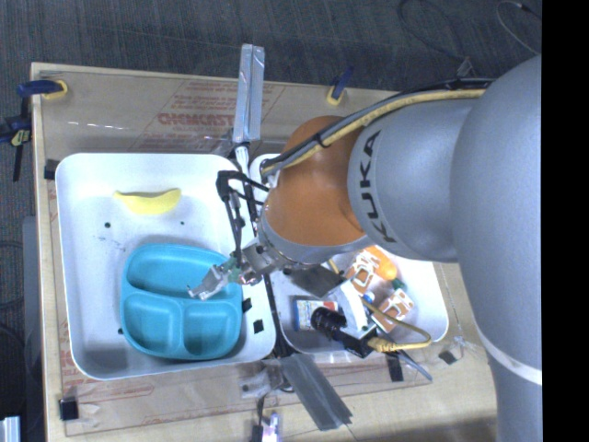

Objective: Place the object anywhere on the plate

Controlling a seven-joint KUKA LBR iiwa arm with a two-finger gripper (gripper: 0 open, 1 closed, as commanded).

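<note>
A blue divided plate (179, 302) lies in the left white bin (83, 247), toward its front. Behind the plate, near the bin's back wall, rests a yellow banana (147, 201). My gripper (210, 284) hangs low over the plate's right rim, close to the wall between the two bins. The grey arm with its orange band (308, 201) reaches in from the right and hides much of the right bin. The view is too small to show anything held at the gripper's tip.
The right bin (433, 325) holds several small items, among them orange-and-white packets (377, 279) and a flat pale box (304, 313). A grey bar (247, 90) stands upright behind the bins. Blue clamps (37, 88) grip the bench's back edge.
</note>
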